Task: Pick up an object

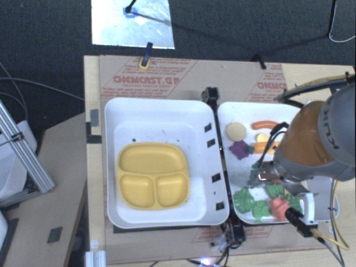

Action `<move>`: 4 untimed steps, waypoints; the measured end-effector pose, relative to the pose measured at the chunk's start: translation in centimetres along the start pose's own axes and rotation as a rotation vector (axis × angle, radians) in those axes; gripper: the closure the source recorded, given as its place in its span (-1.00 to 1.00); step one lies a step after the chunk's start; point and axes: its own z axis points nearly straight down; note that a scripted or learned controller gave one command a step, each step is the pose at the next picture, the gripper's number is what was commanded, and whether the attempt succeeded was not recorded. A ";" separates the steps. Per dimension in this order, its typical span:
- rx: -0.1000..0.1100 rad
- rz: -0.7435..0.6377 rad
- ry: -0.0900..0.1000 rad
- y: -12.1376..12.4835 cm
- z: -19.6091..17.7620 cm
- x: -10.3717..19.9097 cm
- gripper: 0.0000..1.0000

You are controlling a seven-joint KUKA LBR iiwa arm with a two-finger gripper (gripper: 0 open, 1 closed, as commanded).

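Hovering low over the right bin [239,111], gripper [260,177] sits just above the green toys [245,200], likely lining up a grab. Can't tell its pincer state.

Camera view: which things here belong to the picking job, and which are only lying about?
Job:
- end effector
- purple toy
- beige round piece
- orange sausage
- green leafy pieces
- right bin

Lying about:
- yellow divided tray
- left bin
- foil sheet

glossy white plastic bins [161,113], matt yellow plastic tray [153,174]
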 end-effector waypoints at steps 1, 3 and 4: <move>-0.002 -0.001 0.000 0.1 -1.0 0.0 1.00; -0.001 0.000 0.000 0.0 0.0 0.3 1.00; -0.002 -0.001 0.000 0.1 -1.0 0.3 1.00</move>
